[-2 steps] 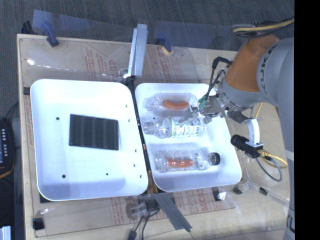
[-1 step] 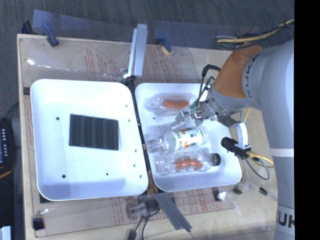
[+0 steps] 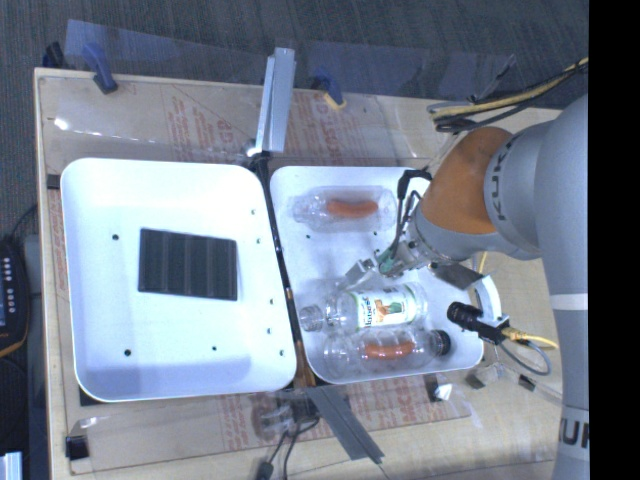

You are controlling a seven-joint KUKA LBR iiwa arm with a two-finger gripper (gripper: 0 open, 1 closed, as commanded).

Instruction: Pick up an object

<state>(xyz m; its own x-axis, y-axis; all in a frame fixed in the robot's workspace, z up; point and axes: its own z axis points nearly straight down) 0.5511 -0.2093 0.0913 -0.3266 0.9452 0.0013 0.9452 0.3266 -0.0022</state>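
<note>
My hand [image 3: 385, 261] hung in the right bin [image 3: 300, 193], grip state unreadable, just above the labelled clear bottle [image 3: 375, 310], which lay on its side, long axis running left-right, cap end toward the left bin [image 3: 90, 268].

The grey arm with the orange band [image 3: 520, 198] runs off the right side and covers the right rim of the right-hand white bin [image 3: 330, 183]. The claw [image 3: 385, 263] is too small and blurred to read. The print on the clear plastic bottle's label [image 3: 385, 308] is illegible.
</note>
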